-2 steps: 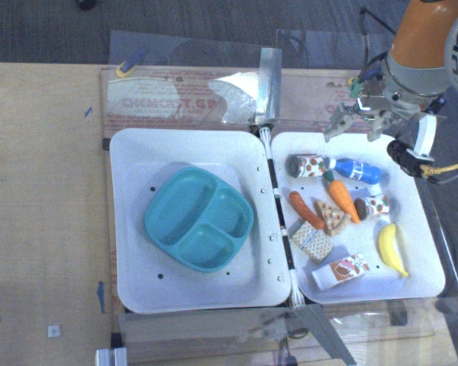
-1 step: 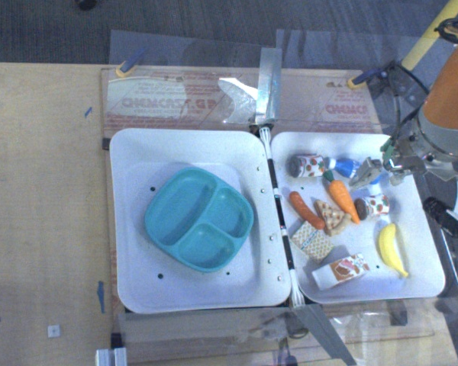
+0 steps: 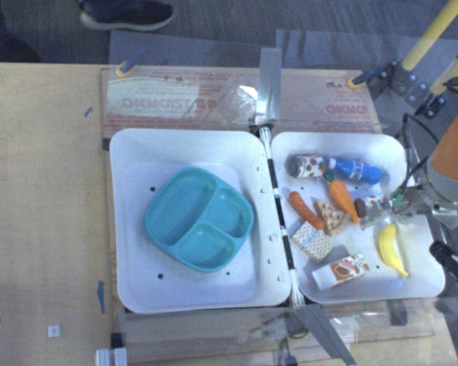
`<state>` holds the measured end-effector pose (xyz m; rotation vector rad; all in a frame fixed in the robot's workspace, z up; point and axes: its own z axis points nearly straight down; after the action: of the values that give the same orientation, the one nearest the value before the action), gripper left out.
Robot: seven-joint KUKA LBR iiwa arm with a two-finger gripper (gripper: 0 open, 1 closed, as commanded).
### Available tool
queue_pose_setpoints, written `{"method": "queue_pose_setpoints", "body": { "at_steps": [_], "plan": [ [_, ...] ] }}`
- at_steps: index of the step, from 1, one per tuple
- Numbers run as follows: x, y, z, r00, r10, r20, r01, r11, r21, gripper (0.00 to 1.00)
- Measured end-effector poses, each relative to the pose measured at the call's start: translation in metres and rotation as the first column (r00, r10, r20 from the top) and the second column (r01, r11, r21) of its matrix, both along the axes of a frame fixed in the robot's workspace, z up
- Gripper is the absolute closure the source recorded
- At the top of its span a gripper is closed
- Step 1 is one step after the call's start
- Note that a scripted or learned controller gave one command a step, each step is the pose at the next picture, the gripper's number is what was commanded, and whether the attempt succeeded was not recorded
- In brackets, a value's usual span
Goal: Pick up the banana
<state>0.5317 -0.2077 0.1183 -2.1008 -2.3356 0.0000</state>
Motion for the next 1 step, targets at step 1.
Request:
{"method": "queue_pose_setpoints", "body": {
  "at_steps": [1],
  "plan": [
    [-0.0448,0.0003,-0.0295,1.000,0.015,0.009,-0.015,1.000,0.006,0.00]
  ]
}}
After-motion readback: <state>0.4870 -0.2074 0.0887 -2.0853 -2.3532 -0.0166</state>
